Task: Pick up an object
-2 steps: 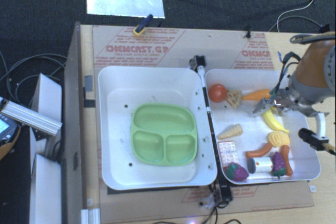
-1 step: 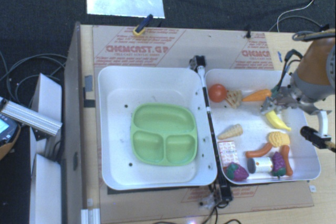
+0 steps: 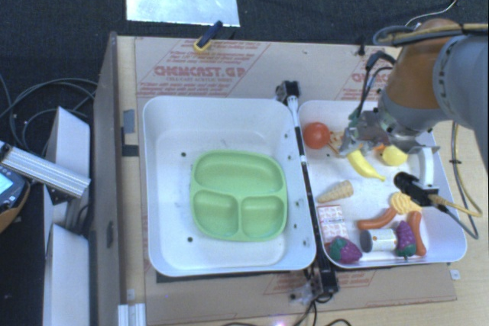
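My gripper (image 3: 353, 138) hangs low over the back part of the right bin (image 3: 451, 240), below the grey and orange wrist. A red tomato (image 3: 315, 135) lies just left of it. A yellow banana (image 3: 365, 165) sits right under and in front of it, and a yellow lemon (image 3: 394, 156) lies to its right. A small beige piece (image 3: 336, 141) rests between the tomato and the gripper. The view does not show anything held.
Farther forward in the right bin lie a cone (image 3: 336, 192), a pink wafer (image 3: 331, 221), purple grapes (image 3: 345, 250), a sausage (image 3: 377, 221), a carrot (image 3: 416, 224) and an eggplant (image 3: 406, 242). The left bin (image 3: 164, 164) holds a green divided plate (image 3: 238, 195).
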